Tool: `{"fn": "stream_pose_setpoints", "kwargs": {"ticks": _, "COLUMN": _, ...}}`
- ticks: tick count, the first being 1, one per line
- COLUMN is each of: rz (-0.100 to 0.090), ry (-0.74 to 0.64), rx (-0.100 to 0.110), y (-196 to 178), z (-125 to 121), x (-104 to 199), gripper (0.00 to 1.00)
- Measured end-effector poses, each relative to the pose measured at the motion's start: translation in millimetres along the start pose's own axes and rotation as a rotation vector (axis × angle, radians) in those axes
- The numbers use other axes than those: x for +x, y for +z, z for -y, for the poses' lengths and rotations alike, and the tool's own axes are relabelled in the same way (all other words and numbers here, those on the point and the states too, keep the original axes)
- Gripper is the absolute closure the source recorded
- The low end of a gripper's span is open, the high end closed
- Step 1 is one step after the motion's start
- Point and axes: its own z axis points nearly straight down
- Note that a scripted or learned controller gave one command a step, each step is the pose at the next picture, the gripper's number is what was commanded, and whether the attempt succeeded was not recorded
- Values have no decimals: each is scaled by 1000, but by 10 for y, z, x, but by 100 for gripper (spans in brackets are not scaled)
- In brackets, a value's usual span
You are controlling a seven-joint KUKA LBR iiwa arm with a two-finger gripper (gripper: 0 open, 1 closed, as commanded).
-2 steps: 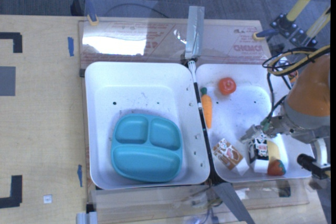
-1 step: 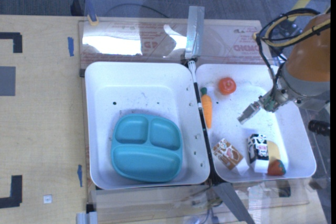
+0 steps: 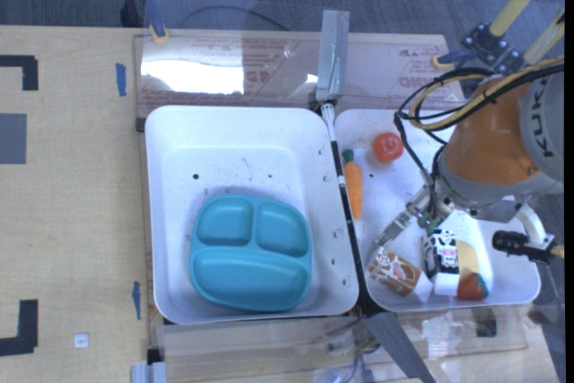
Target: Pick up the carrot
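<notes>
The carrot (image 3: 353, 186) is small and orange with a green top. It lies lengthwise against the left wall of the right bin (image 3: 516, 291). My gripper (image 3: 404, 224) hangs over the middle of that bin, to the right of the carrot and a little nearer the front, pointing down-left. It is open and nothing sits between its fingers. A clear gap separates it from the carrot.
A red round fruit (image 3: 387, 147) sits behind the gripper. A brown carton (image 3: 395, 272), a black-and-white carton (image 3: 441, 254), a yellow item (image 3: 468, 257) and a red strawberry (image 3: 473, 285) crowd the bin's front. A teal divided plate (image 3: 251, 254) lies in the left bin (image 3: 170, 193).
</notes>
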Motion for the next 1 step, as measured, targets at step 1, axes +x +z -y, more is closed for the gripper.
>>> {"fn": "stream_pose_setpoints", "kwargs": {"ticks": 1, "rz": -2, "ry": 74, "rx": 0, "y": -1, "z": 30, "x": -87, "gripper": 0}}
